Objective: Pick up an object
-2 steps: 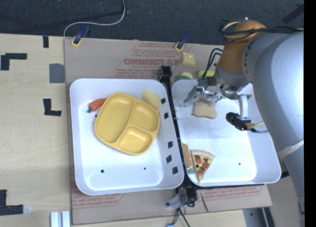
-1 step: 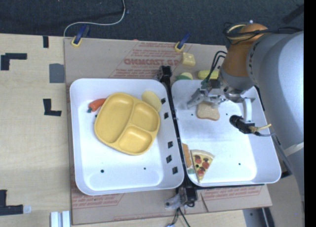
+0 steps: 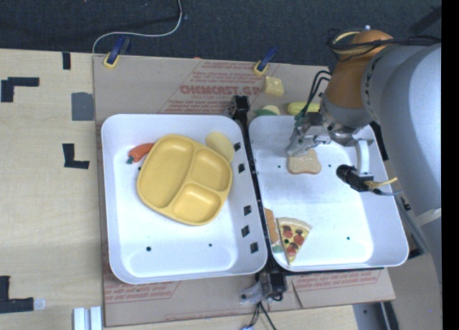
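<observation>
In the right bin [image 3: 358, 250] a tan toy bread slice [image 3: 305, 165] lies flat near the far left part. My gripper [image 3: 301, 145] hangs right over the slice's far edge, reaching down from the grey arm with the orange band [image 3: 351, 81]. Whether it touches the bread is hidden by its own body. A toy pizza slice [image 3: 292, 236] lies near the bin's front left corner. In the left bin [image 3: 122, 250] sits a yellow divided plate [image 3: 185, 179], with an orange carrot [image 3: 141, 151] and a pale yellow piece [image 3: 220, 143] peeking out from its far side.
Beyond the bins, on the cardboard, lie a yellow block [image 3: 273, 86], a pale green piece [image 3: 267, 111] and a yellow corn piece [image 3: 295, 108]. A black fitting with a yellow cable [image 3: 356, 177] hangs over the right bin. Black clips line the rims between the bins.
</observation>
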You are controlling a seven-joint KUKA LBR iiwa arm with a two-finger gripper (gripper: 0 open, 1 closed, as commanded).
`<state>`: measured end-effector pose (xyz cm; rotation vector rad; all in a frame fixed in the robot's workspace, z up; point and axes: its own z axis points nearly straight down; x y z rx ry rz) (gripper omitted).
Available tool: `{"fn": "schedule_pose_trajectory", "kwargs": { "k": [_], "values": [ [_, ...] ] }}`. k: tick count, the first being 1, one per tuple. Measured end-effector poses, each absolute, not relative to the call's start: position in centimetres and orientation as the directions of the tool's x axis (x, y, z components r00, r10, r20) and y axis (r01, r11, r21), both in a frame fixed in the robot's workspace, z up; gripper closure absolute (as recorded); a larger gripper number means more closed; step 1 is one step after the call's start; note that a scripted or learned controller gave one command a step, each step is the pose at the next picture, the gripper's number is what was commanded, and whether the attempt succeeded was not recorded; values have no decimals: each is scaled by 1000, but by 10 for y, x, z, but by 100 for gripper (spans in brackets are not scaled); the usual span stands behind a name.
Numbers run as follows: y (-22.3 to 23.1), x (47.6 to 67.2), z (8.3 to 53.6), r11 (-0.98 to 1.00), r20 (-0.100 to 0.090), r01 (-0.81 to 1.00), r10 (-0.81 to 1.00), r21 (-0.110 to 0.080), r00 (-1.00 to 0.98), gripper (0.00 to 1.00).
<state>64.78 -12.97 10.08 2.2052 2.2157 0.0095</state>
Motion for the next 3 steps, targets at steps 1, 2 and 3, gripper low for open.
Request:
{"fn": "schedule_pose_trajectory", "kwargs": {
  "k": [1,2,3],
  "values": [
    [-195,622,92,0,2,1000,1000,18,0,100],
    [-150,571,94,-1,-10,1000,1000,25,1,100],
    [-149,571,91,2,-5,1000,1000,16,-2,0]
  ]
}}
